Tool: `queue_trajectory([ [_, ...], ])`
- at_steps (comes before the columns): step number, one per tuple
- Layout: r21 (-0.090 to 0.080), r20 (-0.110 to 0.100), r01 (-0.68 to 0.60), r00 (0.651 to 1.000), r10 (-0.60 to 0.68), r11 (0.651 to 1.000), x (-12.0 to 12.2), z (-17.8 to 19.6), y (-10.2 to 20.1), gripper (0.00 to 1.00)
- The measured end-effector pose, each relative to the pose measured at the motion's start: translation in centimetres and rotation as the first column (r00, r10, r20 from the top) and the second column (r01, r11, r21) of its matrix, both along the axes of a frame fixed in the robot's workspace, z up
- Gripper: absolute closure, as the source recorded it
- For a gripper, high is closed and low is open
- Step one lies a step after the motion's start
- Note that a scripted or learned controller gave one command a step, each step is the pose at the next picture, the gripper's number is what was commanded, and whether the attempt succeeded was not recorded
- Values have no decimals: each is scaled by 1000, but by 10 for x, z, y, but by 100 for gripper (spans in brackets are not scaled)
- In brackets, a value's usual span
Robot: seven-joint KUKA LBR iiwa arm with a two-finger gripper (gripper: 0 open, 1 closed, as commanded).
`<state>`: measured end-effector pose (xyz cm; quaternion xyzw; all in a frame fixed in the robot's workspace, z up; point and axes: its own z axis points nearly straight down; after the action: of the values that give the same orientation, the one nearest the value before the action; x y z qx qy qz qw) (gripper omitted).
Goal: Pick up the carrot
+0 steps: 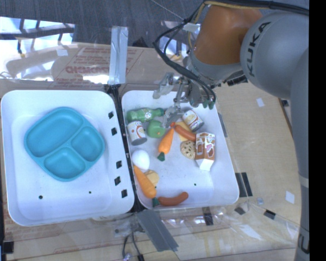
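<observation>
Your carrot (165, 141) lies in the right bin (225, 173), a smooth orange cone running near-upright in view, green tip toward the bottom-left, wide end toward the end effector (176, 110). Whether its fingers are spread, you cannot tell.

- You see the grey arm with its orange band (223, 31) reaching in over the right white plastic bin (224, 186), its metal gripper (176, 105) low above the far end of the clutter.
- An orange carrot with a green tip (165, 142) lies just below the gripper, tilted.
- A second orange carrot (145, 182) lies near the bin's left wall, beside a white egg (140, 159).
- In the left white bin (22, 200) you see a blue three-compartment plate (64, 143).
</observation>
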<state>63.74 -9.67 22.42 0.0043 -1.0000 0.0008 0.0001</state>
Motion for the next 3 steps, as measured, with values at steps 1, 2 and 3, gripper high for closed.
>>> queue_trajectory([
  [1, 2, -13, 116, 993, -116, 993, -26, -123, -25, 0],
  [2, 2, -2, 122, 993, -122, 993, -66, -133, -22, 0],
  [3, 2, 1, 114, 994, -114, 994, -64, -123, -20, 100],
])
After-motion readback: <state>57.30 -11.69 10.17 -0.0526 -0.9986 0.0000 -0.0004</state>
